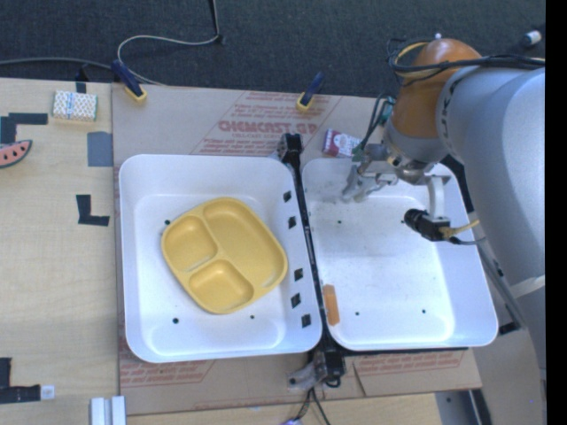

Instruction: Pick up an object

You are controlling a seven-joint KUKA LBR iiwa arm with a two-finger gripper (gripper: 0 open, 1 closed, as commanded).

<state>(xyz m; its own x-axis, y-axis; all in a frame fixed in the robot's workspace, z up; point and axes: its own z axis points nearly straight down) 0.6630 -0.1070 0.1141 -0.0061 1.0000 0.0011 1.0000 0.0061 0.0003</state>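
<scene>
Hovering gripper sat over right bin, jaw state unclear; yellow tray looked light, stiff, best pinched at rim

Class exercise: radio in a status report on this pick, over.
Tool low over right bin, holding nothing. Yellow plate untouched in left bin. Orange piece by the divider.

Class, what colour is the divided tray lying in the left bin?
Yellow. The tray shows plainly in the camera view, lying in the left bin.

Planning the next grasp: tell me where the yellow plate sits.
The yellow plate lies in the left bin, around its middle, across the divider from the gripper.
</scene>
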